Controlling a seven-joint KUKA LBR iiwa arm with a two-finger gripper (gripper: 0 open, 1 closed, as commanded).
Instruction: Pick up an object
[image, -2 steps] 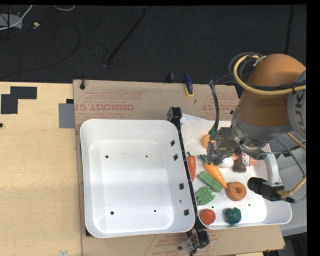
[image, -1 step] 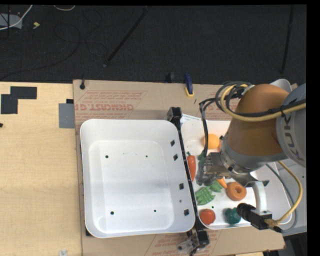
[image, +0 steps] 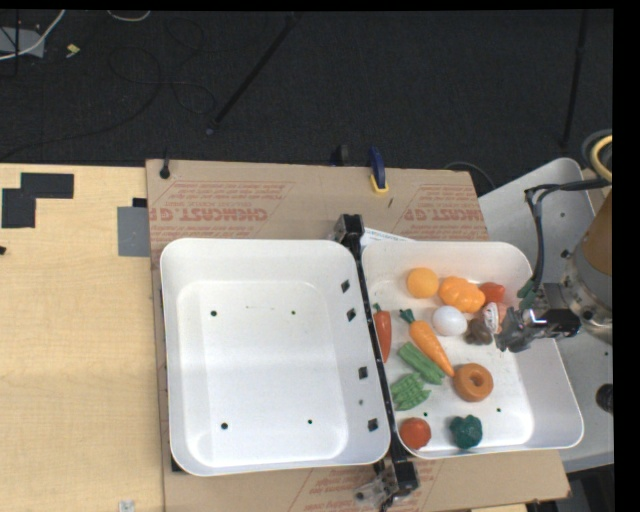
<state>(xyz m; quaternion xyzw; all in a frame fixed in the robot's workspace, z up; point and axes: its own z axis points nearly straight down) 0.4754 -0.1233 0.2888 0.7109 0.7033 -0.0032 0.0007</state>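
The grey metal pincer (image: 507, 333) sits low over the right shallow white plastic bin (image: 545, 400), just beside a small dark brown lumpy toy (image: 484, 327) (too blurred to name); I cannot tell how its tips are set. Nearby lie a white egg (image: 449, 321), an orange plastic carrot (image: 431, 343) and a brown ring doughnut (image: 473, 382).

The light is bright and even from above. The white bins (image: 260, 262) shine a bit. The top of the frame is dark. Small things look soft.
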